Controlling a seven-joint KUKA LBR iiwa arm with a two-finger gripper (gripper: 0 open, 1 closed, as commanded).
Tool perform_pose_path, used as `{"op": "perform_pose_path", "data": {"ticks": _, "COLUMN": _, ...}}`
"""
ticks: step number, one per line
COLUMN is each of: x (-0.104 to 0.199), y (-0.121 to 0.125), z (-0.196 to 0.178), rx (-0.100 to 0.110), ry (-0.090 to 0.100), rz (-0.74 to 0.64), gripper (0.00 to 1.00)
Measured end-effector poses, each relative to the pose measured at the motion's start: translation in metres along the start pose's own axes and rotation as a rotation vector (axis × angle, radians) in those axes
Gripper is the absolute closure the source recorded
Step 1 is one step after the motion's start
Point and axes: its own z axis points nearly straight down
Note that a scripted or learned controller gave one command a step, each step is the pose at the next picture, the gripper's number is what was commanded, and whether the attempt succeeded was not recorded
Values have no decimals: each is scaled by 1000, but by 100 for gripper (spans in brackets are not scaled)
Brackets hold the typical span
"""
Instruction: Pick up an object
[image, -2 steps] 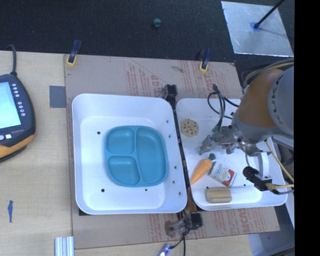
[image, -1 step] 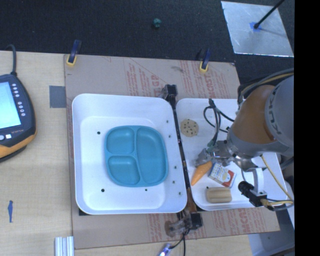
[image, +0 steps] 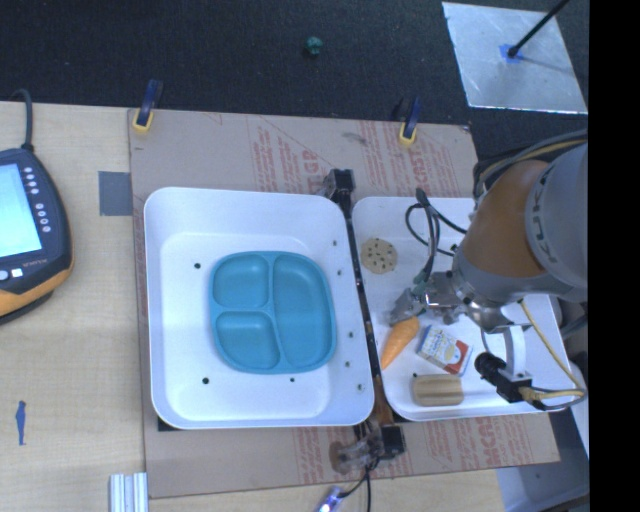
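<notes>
**Orange carrot lies beside the lowered pincer**

Grey and orange-banded, the arm (image: 520, 235) reaches over the right bin (image: 395, 215) so that its pincer (image: 428, 296) hangs low among the loose items there. Whether the pincer is spread or pressed together cannot be told; the wrist and cables crowd it, and nothing is seen pinched in it. A carrot (image: 399, 340) lies just below and slightly left of the pincer, tilted, very near it and probably the aim. A small red-and-white packet (image: 443, 350) sits just below the pincer, and a tan wooden block (image: 438, 390) lies farther below. A round cookie (image: 378, 255) rests up and to the left. Well to the left, a blue divided plate (image: 272, 310) occupies the left bin (image: 170, 215), likely kept apart as a drop place.
</notes>
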Motion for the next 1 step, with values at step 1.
{"op": "perform_pose_path", "data": {"ticks": 1, "x": -1, "y": 8, "z": 0, "rx": -1, "ry": 0, "rz": 0, "gripper": 0}}
